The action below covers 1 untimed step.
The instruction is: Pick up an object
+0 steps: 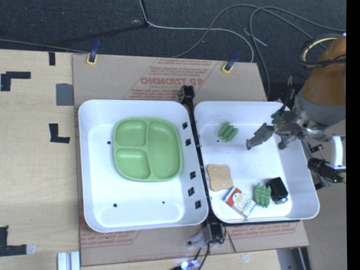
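The pincer [270,138] hangs spread wide and holding nothing over the right bin [292,167], so this looks like the approach. The green piece [228,131] lies at its nine o'clock, so the next move calls for lowering over it. The arm's far side is cut off at three o'clock.

You are seeing the gripper [271,139] hanging open over the right bin [247,110], holding nothing. Below it a bread slice [219,176], red packet [239,201] and black block [276,189] are lying, while a green divided plate [148,149] is sitting in the left bin [90,151].
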Available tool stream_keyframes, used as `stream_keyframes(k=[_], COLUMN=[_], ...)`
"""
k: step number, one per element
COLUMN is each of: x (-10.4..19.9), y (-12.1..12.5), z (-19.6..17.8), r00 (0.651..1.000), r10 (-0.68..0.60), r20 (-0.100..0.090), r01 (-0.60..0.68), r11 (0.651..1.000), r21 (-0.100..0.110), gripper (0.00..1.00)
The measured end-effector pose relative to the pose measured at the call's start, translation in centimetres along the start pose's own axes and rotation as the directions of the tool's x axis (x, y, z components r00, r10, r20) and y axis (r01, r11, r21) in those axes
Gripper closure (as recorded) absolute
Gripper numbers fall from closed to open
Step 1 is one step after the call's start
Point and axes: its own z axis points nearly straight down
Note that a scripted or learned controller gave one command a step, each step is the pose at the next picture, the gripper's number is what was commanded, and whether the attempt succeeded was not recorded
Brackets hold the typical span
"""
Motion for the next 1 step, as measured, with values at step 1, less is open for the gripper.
stream_keyframes(k=[1], x=[0.05], y=[0.28], z=[-0.74], r00=[1.0], r10=[-0.004], r20=[0.002], r01=[0.004], r11=[1.0], r21=[-0.013], gripper=[0.0])
